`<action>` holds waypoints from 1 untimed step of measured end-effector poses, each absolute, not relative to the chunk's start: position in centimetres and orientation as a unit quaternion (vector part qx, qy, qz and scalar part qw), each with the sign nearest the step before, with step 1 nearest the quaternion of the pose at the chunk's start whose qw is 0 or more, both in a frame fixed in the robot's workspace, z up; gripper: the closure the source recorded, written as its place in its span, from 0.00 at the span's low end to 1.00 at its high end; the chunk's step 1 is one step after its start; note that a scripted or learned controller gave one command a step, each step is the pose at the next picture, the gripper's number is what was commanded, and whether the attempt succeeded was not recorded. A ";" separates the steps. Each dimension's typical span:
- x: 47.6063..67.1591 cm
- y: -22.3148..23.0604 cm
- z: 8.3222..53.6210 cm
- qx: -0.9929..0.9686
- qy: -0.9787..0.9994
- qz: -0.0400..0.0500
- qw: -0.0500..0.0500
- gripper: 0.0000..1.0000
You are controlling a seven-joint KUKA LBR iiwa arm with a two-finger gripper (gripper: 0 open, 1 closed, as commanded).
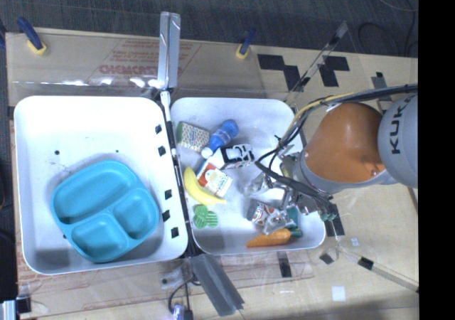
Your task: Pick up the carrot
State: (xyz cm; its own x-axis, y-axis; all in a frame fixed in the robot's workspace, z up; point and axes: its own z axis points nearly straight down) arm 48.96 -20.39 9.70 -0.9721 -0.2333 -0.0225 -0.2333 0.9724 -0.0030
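From my feed I see the carrot [269, 240] lying flat along the near edge of the right bin [234, 107], its length running roughly left to right, with the thicker end toward the bin's right corner. The arm [346, 144] reaches in from the right, its orange band sitting over the bin's right wall, and the hand [279, 213] hangs low in the bin's lower right area, just above the carrot and in among a small clutter of crumpled packaging. I cannot tell from this angle how the hand is set, because cables and dark linkage cover it, and I see nothing clearly gripped in it. The carrot appears to sit on the bin floor just beside the hand, and I cannot say whether they touch. Elsewhere in the right bin I make out a banana [197, 190] lying near the left wall, a small green ridged object [206, 218] just below it, a red and white carton [215, 178] touching the banana's right side, a blue bottle [221, 136] tilted toward the top, and a speckled packet [190, 136] to its left. The left bin [43, 116] holds a blue divided tray [105, 210] with three compartments, resting toward its near side. Both bins sit on the table [377, 283].
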 end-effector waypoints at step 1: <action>49.1 -20.3 9.6 -0.142 0.990 0.001 0.010 0.00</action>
